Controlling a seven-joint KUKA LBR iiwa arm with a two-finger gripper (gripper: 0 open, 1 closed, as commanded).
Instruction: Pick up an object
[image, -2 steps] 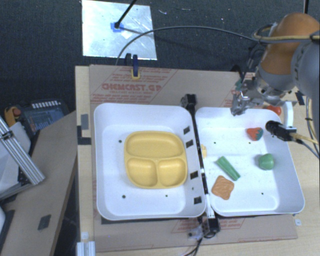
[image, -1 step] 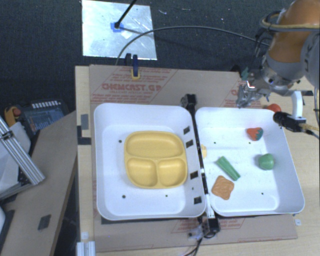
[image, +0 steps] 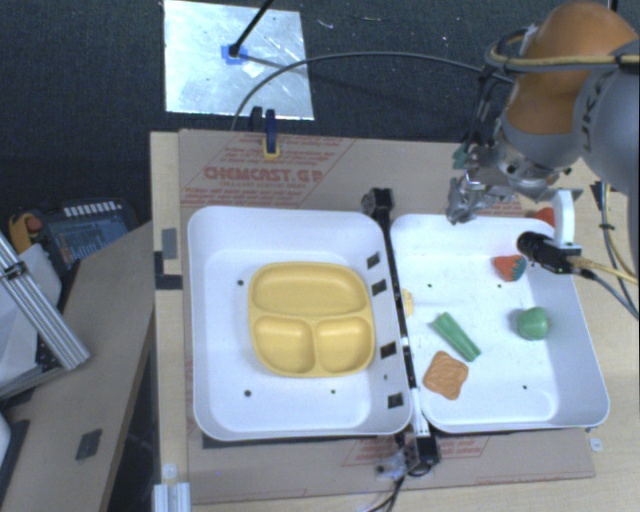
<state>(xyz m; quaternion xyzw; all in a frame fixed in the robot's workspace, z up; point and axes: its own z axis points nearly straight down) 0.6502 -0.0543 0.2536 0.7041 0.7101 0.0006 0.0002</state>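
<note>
In the right bin (image: 570, 395) lie a green stick-shaped piece (image: 456, 336), an orange waffle-like piece (image: 446, 375), a round green object (image: 532, 322) and a small red and green piece (image: 509, 266). My gripper (image: 462, 204) hangs above the far left corner of the right bin, well apart from all of them. Nothing shows between its fingers.
The left bin (image: 215, 300) holds a yellow divided tray (image: 309, 317). A black divider (image: 388, 290) runs between the two bins. Something small and yellow (image: 407, 300) peeks out beside the divider. A device with a screen (image: 75, 235) sits off the bench at the left.
</note>
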